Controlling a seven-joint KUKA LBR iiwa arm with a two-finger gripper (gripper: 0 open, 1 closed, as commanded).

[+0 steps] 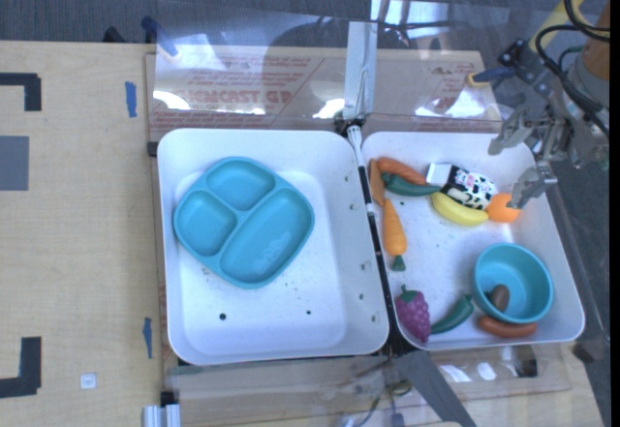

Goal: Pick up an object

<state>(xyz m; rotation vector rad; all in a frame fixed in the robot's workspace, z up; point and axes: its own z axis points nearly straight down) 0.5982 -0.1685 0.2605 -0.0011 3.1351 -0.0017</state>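
My gripper point(531, 156) hangs over the right bin point(557, 227), at its far right rim, fingers spread apart, nothing between them. I judge that it is placed there to drop on the cluster just left of it: banana point(457, 210), cow toy point(468, 187) touching the banana, and an orange piece point(504, 208) at the banana's right end, nearest my fingers.

Count, right bin: two carrots point(392, 227), two green peppers point(411, 186), one banana, one cow toy, one orange piece, one grape bunch point(414, 314), one bowl point(512, 282) holding a brownish item, one sausage point(506, 326) against the bowl's near side. Left of the right bin: second bin point(189, 309) with one divided plate point(244, 220).

Nothing is lifted yet.
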